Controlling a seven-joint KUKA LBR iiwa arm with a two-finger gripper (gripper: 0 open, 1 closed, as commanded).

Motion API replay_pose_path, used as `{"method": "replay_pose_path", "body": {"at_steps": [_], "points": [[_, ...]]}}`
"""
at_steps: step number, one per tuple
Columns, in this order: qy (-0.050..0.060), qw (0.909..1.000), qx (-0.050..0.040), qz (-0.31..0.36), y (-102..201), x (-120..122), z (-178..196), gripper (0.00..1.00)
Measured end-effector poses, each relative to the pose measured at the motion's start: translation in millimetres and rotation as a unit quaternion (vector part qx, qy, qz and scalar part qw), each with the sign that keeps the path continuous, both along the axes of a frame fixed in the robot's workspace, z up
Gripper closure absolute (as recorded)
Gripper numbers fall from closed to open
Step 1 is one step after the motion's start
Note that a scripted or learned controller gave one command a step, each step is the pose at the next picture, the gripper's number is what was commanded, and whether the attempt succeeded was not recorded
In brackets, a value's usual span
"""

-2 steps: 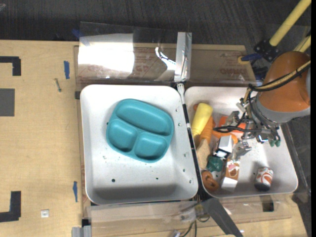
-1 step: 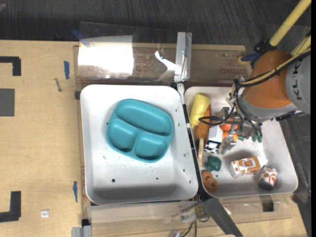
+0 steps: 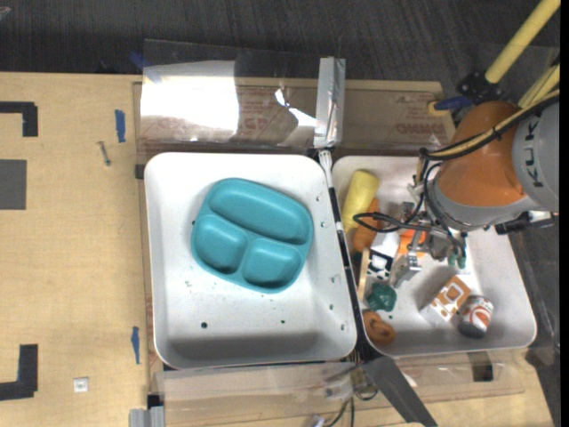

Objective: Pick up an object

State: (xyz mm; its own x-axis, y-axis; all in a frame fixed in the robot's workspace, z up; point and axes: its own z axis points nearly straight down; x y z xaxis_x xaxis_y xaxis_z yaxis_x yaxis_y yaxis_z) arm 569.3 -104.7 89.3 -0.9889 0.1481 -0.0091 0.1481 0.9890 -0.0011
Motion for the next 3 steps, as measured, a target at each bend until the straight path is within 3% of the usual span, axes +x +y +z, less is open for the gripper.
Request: {"method": "replay_pose_path", "body": {"at_steps": [1,2,3], "points": [[-0.006,1.0,-0.0038,0.001,-2.4,3.3,13.5,1.0],[-0.004,0.9999,0.0004,0.01,14.3,48.0,124.5,1.0],[-0.001,0.9982,0.0006,0.06,33.0,92.3,150.8,1.0]]}}
